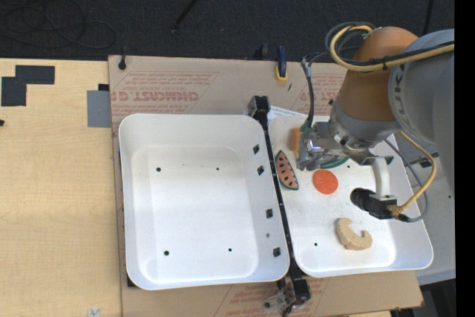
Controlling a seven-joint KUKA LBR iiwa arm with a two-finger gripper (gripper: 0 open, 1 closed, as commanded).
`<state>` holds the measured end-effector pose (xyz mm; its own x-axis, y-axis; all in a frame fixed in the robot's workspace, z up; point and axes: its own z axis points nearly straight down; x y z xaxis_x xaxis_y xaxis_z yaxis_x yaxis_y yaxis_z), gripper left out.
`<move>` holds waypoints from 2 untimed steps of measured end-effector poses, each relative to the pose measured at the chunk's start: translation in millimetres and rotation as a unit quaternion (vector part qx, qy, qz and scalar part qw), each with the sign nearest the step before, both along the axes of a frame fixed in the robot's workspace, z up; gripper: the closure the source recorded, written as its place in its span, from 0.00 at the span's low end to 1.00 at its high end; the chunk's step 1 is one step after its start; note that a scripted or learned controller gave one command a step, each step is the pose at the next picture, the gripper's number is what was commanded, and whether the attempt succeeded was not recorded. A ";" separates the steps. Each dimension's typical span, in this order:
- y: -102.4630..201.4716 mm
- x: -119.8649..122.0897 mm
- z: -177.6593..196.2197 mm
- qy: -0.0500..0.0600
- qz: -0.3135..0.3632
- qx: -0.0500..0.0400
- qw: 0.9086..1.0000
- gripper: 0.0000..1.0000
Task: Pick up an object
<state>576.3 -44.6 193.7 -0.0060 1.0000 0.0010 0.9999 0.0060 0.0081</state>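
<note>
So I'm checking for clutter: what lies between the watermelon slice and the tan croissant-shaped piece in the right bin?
In the camera view, an orange-red disc lies between the watermelon slice and the tan piece; otherwise bare bin floor.

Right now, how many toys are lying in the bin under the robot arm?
3 show clearly: a watermelon slice by the left wall, a red-orange round piece mid-bin, and a tan curved piece near the front. An orange thing peeks beside the end effector; more may hide under the arm.
</note>
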 end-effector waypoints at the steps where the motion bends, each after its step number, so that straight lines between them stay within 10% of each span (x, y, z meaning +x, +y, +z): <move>1: 34.5 -64.8 -6.9 0.008 -0.002 0.001 1.000 1.00; 2: 63.4 -38.1 -6.7 0.005 -0.002 0.000 1.000 1.00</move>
<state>538.2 18.7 186.9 -0.0015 1.0000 0.0005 1.0000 0.0015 -0.0022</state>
